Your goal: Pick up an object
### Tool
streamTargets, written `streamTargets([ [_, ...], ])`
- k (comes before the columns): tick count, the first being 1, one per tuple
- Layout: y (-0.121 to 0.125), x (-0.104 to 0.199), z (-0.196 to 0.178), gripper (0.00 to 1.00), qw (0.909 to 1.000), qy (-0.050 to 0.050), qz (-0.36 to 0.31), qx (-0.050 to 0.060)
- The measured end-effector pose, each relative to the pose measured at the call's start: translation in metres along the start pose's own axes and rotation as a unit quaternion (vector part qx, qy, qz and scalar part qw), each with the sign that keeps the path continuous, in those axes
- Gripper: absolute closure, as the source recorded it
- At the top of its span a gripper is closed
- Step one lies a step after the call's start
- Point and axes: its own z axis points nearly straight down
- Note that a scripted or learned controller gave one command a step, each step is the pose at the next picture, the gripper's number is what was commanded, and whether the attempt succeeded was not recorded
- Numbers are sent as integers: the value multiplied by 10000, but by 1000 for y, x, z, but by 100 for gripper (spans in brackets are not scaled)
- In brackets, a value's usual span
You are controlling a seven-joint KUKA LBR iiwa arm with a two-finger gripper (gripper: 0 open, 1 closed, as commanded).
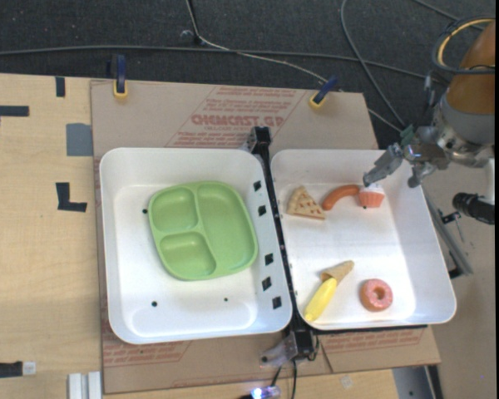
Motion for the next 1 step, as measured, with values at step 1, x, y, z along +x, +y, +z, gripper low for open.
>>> streamTargets([
  [1, 3, 1, -8, 0, 10000, -14, -17, -65],
])
